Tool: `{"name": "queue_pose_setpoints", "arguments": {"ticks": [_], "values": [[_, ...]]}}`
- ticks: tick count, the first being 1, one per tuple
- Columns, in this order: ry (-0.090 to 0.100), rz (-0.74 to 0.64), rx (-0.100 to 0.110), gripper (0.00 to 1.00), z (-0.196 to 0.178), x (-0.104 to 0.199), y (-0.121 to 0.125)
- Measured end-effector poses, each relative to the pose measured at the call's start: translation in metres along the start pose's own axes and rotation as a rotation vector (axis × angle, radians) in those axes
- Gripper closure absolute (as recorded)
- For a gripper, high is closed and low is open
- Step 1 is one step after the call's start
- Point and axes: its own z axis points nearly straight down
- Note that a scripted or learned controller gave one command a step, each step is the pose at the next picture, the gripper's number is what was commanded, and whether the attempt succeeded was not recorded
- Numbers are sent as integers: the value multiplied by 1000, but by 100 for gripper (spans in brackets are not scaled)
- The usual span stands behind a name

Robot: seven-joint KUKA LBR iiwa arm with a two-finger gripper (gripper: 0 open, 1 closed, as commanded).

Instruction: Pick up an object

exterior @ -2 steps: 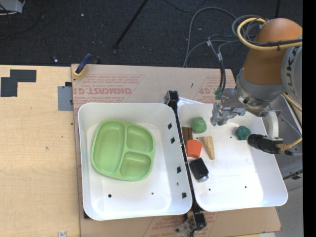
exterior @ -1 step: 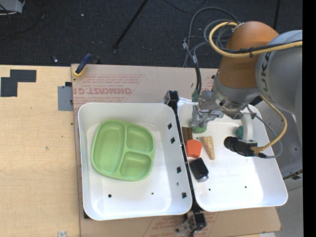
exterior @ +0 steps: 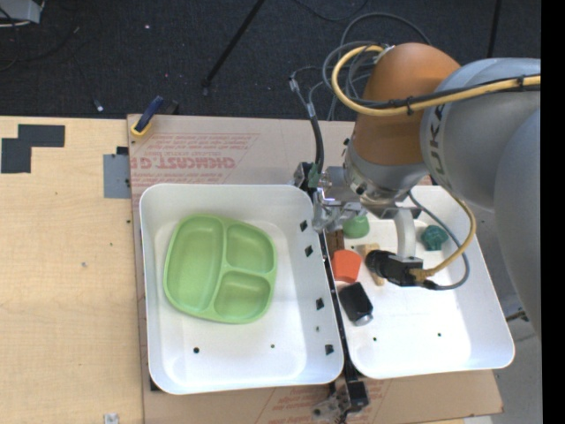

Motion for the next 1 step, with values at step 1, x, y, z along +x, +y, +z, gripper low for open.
{"name": "queue_pose_setpoints", "arguments": {"ticks": [1], "values": [[-1, 0, -1, 100, -5, 53, 14]]}}
